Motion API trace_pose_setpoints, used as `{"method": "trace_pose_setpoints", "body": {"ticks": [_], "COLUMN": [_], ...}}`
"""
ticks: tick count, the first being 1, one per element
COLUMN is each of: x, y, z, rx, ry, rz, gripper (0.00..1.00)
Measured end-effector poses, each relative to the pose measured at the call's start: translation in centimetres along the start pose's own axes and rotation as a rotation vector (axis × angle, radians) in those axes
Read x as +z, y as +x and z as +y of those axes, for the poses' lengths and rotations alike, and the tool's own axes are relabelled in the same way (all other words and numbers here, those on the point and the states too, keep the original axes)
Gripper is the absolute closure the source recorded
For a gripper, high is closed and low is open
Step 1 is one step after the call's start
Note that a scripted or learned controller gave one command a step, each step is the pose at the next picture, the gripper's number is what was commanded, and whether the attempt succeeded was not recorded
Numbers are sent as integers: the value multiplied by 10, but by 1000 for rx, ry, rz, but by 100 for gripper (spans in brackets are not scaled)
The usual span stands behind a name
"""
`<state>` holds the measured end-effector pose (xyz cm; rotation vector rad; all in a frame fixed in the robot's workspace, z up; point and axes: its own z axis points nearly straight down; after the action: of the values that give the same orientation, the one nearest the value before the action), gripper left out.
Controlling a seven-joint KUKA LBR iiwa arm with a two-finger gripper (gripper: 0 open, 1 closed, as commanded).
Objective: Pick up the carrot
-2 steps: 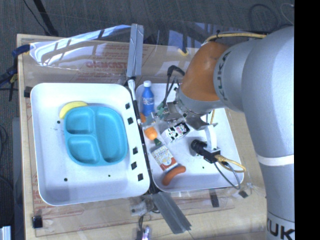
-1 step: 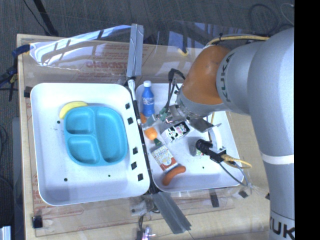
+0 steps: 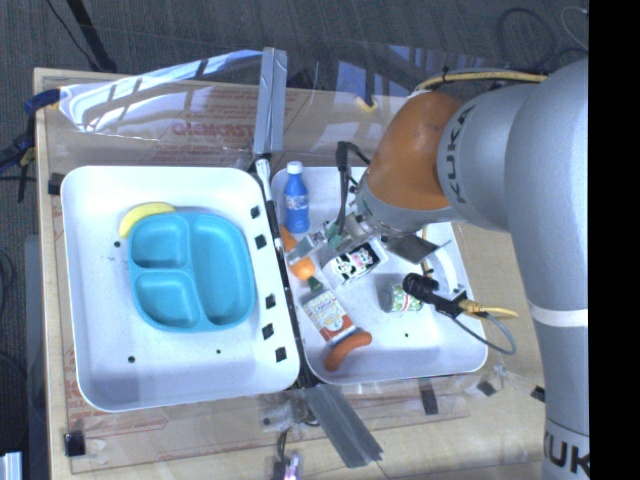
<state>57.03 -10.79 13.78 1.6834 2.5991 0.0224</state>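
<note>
- Nearest the camera's lower edge, in the right bin point(image 3: 440, 368), an orange, sausage-shaped piece point(image 3: 347, 348) lay close to the front wall.
- Just behind it lay a small ketchup-like bottle point(image 3: 326, 313) with a red and white label, tilted along the divider side.
- To its right sat a small white and green cup point(image 3: 402, 298), beside a black cylindrical fitting with a yellow cable.
- The carrot point(image 3: 300, 265), a short orange piece, lay in the right bin near its left wall, just above the labelled bottle.
- The gripper point(image 3: 340, 240) hung low over the bin's middle, just right of the carrot; I could not tell how it was set, and nothing showed in its grasp.
- Further back, a blue bottle point(image 3: 296, 198) with a white cap lay near the rear wall.
- In the left bin point(image 3: 90, 298), a blue divided plate point(image 3: 192, 270) rested with a banana point(image 3: 145, 214) touching its far-left edge.
</note>
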Motion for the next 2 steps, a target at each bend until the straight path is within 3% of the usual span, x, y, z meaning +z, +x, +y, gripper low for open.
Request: {"method": "trace_pose_setpoints", "body": {"ticks": [1, 2], "x": [13, 47], "y": [-1, -30], "z": [-11, -13], "rx": [-142, -124], "ry": [26, 35], "rz": [9, 32], "gripper": [0, 0]}}
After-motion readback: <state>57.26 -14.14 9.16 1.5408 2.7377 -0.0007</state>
